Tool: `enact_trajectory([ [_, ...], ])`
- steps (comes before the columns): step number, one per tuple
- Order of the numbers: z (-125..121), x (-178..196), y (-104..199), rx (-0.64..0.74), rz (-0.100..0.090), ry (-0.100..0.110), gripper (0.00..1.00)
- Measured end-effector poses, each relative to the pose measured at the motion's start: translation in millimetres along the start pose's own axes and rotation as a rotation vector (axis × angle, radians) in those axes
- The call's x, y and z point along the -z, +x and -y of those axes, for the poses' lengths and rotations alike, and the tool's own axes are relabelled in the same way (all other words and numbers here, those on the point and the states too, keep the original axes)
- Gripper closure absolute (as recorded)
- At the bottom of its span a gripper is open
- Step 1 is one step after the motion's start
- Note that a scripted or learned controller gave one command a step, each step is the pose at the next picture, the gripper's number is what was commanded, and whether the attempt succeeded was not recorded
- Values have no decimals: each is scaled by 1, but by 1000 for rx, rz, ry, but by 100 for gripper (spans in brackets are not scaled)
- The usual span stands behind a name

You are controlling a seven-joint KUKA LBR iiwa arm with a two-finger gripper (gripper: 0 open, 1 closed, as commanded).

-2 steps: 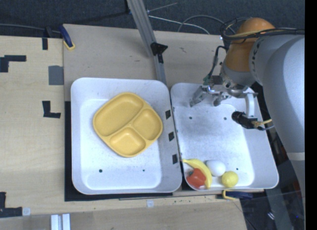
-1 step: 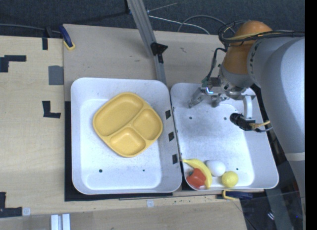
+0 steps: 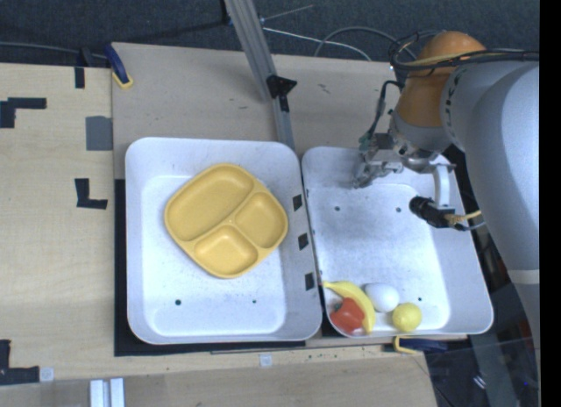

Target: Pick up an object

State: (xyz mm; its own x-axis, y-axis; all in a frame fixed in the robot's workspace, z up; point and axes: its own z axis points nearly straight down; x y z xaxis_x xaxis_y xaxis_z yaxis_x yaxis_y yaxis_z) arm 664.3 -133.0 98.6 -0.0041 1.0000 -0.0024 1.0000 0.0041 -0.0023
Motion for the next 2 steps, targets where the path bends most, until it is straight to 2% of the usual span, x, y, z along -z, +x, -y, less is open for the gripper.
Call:
enact_trajectory([
  [2,-13,97,-8,-2,-2,-7,100],
])
